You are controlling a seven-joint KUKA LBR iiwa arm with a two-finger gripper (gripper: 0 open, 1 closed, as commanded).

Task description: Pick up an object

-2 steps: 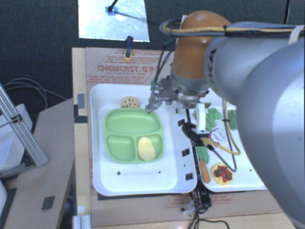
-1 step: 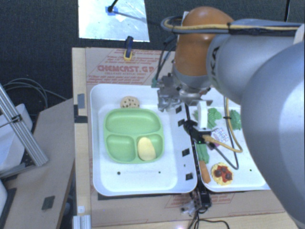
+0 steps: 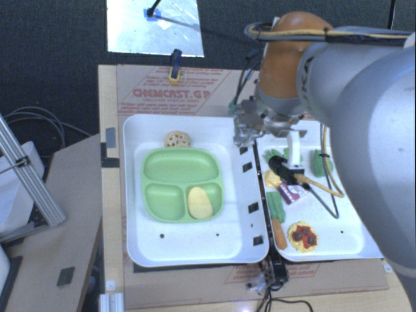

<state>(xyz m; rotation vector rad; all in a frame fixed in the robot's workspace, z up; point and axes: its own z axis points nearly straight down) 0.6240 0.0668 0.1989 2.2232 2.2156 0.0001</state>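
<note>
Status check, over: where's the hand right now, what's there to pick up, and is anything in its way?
Hand low over the divider between bins. Right bin holds a jumble of toy food, pizza slice nearest the front. Green tray with yellow piece in left bin.

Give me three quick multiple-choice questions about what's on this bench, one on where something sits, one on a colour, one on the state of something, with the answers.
1. Where does the yellow oval food piece lie?
A. in the green tray's lower right compartment
B. in the right bin
C. on the cardboard

2. What colour is the divided tray?
A. red
B. green
C. blue

3. How does the cookie sit?
A. inside a tray compartment
B. under the hand
C. on the left bin's floor, just beyond the tray's far edge

Answers: 1 A, it rests inside that compartment. 2 B, the tray is light green. 3 C, the cookie lies on white bin floor outside the tray rim.
</note>
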